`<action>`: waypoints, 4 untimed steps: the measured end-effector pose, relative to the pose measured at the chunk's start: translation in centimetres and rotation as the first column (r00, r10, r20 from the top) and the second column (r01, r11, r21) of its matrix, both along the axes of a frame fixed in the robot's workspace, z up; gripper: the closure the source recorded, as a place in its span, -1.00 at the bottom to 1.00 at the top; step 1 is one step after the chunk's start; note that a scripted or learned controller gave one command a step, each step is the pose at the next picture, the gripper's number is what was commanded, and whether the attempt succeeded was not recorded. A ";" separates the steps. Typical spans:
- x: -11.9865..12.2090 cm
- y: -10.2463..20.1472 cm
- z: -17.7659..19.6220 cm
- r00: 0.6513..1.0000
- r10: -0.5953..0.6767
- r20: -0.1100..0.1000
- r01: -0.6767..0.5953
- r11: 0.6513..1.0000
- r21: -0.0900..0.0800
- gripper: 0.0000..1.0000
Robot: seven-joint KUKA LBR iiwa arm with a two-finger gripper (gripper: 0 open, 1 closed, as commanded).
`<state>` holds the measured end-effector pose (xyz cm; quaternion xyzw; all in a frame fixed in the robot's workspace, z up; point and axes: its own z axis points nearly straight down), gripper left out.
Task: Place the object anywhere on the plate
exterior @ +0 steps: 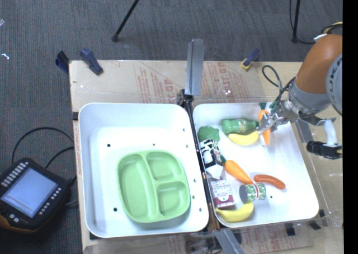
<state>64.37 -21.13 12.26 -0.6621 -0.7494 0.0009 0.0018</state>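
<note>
Dark carpet surrounds a cardboard-topped bench that carries two shallow white bins side by side, with a tripod leg at the far side and a handheld control pad on the floor at the left. The left bin (pixel 95 135) holds a green divided plate (pixel 153 186), and all three of its compartments are bare.

The right bin (pixel 291 191) is full of toy food: a green bottle (pixel 239 125) at the far side with a yellow banana (pixel 244 139) just beside it, a carrot (pixel 237 171) in the middle, a red sausage (pixel 270 180), a small can (pixel 253 193), a juice carton (pixel 222 192) and a second banana (pixel 236 212) at the near edge.

The gripper (pixel 267 124) hangs over the far right part of that bin, and a small orange piece (pixel 265 135) hangs upright from its tip, just right of the far banana. It looks pinched between the fingers, lifted off the bin floor, though the grip itself is too small to read with certainty.

So the task seems to be at its early stage: the pick is probably made, and the carry across to the left bin and the release onto the plate are yet to be done.
</note>
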 end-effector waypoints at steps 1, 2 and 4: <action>0.1 2.7 -1.4 0.988 0.157 0.005 -0.157 0.988 -0.003 1.00; -0.9 11.9 5.4 0.925 0.379 0.004 -0.379 0.925 0.000 1.00; -3.4 16.7 7.6 0.863 0.505 0.003 -0.505 0.863 0.000 1.00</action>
